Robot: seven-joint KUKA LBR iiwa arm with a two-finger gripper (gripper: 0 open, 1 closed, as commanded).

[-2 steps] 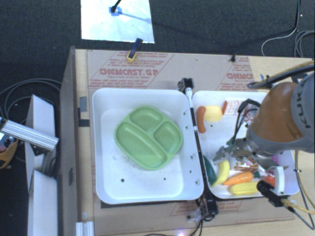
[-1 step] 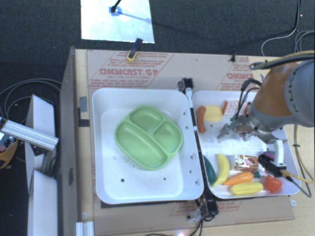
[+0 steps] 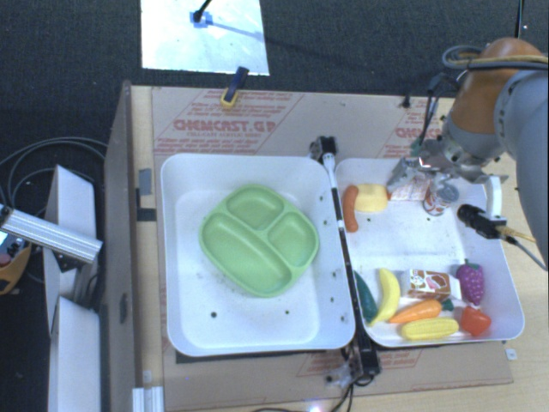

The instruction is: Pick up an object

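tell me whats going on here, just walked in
A grey and orange robot arm reaches in over the right bin, its gripper low at the bin's far side near a yellow block and a sausage. More toy food, including a banana and carrot, sits along the near edge. The left bin holds a green divided plate.

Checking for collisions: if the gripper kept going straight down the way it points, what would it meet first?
Probably the right white bin's bare floor beneath the gripper, just right of the pale yellow block; depth is unclear.

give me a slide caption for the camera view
Arm's end effector low over the right bin of toy food; green plate in the left bin.
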